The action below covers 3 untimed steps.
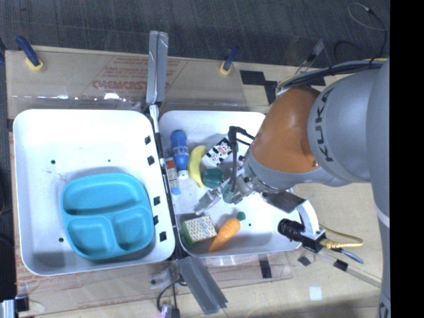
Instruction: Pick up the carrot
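The carrot (226, 234) lies in the right bin (262, 119), near its front wall, slanting from its green cap at upper right down to its tip at lower left. It looks like a small moulded toy, so it is probably light, stiff and smooth, apt to roll or slip out of a pinch taken near the tapering tip; the thick part just below the cap, gripped across its width, seems the safest hold. A patterned block (199, 228) sits just beside its tip, leaving little room on that side. Further back lie a banana (196, 165), a blue bottle (179, 150) and a teal thing (212, 176). The pincer (228, 191) hangs just above and behind the carrot, apart from it; whether it is open cannot be told. The left bin (30, 128) holds a blue tray (106, 215).
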Tool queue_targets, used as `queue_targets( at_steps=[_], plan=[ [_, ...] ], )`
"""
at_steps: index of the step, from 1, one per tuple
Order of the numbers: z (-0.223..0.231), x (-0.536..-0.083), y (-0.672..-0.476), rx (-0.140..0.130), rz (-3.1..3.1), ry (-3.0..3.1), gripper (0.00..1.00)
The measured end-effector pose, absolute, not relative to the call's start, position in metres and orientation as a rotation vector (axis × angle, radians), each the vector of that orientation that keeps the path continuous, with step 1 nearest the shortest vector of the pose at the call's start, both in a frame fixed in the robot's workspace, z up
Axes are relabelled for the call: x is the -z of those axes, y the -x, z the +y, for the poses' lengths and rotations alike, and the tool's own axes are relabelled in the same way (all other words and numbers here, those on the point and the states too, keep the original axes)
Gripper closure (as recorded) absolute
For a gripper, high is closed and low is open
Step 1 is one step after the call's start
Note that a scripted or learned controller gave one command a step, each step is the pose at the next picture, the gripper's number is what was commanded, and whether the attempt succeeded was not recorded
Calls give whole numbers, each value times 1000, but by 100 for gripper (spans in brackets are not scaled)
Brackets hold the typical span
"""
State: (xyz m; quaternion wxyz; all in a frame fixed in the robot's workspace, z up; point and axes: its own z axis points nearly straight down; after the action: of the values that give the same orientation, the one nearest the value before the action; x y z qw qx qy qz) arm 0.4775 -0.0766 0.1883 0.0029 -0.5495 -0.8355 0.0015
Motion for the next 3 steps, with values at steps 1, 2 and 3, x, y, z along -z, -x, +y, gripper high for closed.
queue_targets(
  at_steps=[1, 2, 3],
  plan=[
    [-69, -247, -486, -5, -2684, 1623, 0],
    [-105, -107, -477, -2, -2597, 1758, 0],
    [-161, -94, -480, 7, -2561, 1827, 0]
  ],
)
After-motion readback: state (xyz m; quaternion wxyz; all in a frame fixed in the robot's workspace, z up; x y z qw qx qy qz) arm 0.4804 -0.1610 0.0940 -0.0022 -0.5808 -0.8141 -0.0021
